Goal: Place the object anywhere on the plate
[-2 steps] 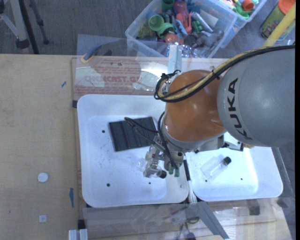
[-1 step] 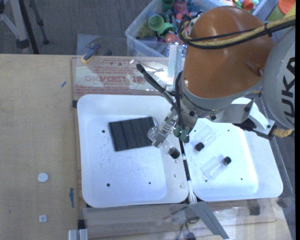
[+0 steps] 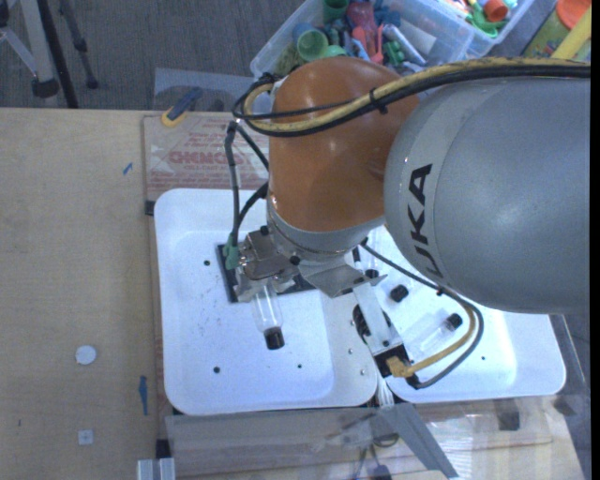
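Arm fills the upper right, orange band over the left bin. Gripper hangs below the band, above the left bin floor; one clear finger with a dark tip points down toward the near edge. Can't tell what's between the fingers. Right of the gripper: right bin, cables with a yellow connector looped over it. Behind the gripper: cardboard sheet. Further back, a clear tub of coloured toys. Far left of the gripper, bare bench with a small white disc.
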{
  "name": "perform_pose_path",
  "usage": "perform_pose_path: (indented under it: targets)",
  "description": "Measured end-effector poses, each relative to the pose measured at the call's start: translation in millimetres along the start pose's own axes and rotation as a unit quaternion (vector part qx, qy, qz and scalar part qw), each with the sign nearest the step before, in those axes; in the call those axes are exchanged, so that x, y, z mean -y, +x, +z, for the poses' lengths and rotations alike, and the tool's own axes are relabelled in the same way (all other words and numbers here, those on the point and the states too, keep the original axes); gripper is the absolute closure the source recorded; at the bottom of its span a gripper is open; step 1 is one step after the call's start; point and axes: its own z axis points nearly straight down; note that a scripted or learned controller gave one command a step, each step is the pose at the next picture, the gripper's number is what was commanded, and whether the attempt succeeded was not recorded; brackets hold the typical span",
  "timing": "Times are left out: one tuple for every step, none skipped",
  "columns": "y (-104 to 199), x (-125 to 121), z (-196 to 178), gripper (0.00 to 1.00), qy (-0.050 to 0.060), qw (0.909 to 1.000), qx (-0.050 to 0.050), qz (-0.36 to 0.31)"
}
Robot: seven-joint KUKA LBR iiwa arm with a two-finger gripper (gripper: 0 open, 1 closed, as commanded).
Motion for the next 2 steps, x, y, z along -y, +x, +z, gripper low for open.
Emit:
perform_pose_path:
  targets:
    - [-8,2,108,1.00,0.000,0.9955,0.000,0.095]
    - [-16,3,218,1.00,-0.001,0.9570,-0.001,0.290]
